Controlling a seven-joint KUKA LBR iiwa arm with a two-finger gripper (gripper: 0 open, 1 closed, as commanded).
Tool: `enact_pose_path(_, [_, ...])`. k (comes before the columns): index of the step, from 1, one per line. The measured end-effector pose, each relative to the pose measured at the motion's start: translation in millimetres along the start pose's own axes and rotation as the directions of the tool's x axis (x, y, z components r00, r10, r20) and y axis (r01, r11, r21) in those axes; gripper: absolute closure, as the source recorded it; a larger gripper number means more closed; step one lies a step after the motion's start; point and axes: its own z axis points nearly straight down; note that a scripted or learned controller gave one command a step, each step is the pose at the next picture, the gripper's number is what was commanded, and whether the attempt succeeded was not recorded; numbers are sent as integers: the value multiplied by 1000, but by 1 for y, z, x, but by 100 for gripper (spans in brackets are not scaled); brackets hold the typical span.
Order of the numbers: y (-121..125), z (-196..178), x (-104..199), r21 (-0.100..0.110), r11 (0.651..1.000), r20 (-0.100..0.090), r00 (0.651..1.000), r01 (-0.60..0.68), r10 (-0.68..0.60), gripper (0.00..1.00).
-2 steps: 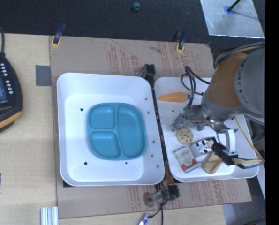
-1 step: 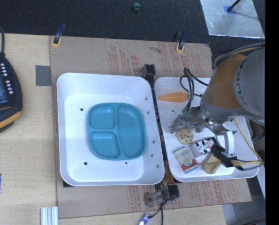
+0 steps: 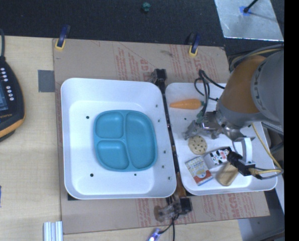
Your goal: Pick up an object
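Observation:
In the right bin (image 3: 262, 187) lie an orange carrot (image 3: 185, 104), a round speckled cookie (image 3: 197, 144), a small printed packet (image 3: 198, 169), a black-and-white toy (image 3: 219, 156) and a tan wedge (image 3: 227, 174). My gripper (image 3: 198, 128) reaches in from the right and hangs low over the bin's left half. It sits just above the cookie and below the carrot. The arm's grey body and orange band hide the bin's upper right part.
The left bin (image 3: 74, 179) holds a blue divided plate (image 3: 125, 139). A teach pendant (image 3: 1, 102) lies at the bench's left edge. Clamps (image 3: 62, 36) hold the cardboard at the back. Black and yellow cables (image 3: 250, 167) trail over the right bin.

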Motion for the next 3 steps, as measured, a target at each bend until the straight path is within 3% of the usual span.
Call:
enact_pose_path(1, [9, 0, 9, 0, 1000, 0, 1000, 1, -1, 0])
enact_pose_path(2, [-48, 0, -15, 3, 1000, 0, 1000, 2, -2, 0])
enact_pose_path(3, [-14, 0, 6, 2, 1000, 0, 1000, 3, -3, 0])
